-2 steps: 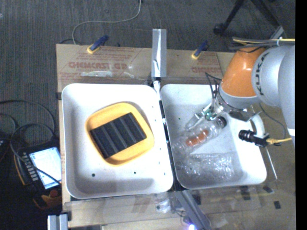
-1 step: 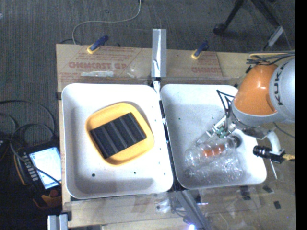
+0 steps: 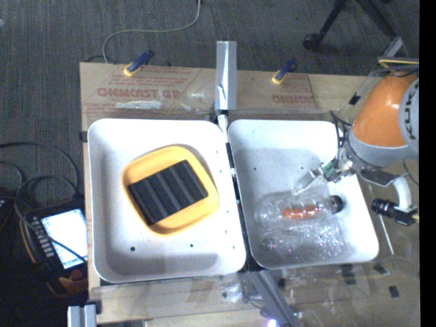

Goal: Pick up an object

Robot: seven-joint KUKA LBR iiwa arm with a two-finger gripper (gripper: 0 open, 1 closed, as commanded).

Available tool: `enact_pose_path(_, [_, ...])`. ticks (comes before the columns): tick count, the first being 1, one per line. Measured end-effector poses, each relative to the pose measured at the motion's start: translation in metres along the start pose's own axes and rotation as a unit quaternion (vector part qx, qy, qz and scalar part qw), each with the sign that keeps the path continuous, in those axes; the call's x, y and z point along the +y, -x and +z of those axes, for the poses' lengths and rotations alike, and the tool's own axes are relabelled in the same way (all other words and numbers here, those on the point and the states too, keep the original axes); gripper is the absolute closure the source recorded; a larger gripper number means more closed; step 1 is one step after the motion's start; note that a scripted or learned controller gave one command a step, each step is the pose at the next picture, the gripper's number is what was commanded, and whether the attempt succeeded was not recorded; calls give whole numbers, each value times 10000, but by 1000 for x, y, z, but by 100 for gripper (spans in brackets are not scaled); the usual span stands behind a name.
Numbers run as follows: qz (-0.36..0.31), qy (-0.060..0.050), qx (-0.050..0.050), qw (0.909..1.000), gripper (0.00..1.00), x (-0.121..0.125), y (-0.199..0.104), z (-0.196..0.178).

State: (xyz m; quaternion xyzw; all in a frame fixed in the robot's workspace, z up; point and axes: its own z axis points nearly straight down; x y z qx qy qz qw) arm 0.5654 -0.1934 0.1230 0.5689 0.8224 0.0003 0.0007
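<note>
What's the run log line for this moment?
tool: above right bin | clear bottle: lying in right bin | yellow tray: left bin

Light: even, soft, from overhead | Glare: two shallow white plastic bins [image 3: 109,251] slightly overexposed | Shadows: faint, cast beneath the yellow-rimmed black ribbed tray [image 3: 170,188] | Focus: mildly soft throughout; clear crinkled plastic items [image 3: 300,227] poorly resolved

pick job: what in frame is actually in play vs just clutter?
In play:
- end effector, over the right bin
- clear plastic bottle in the right bin
- crinkled clear packaging next to it
- yellow and black tray in the left bin

Clutter:
- two clamps
- tablet on the floor
- chair base
</note>
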Motion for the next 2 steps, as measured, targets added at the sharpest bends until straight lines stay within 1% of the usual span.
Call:
enact_pose_path(1, [-674,-7,9,9977,0,-5,-60,17])
enact_pose_path(2, [613,-9,-2,9981,0,-4,6,-14])
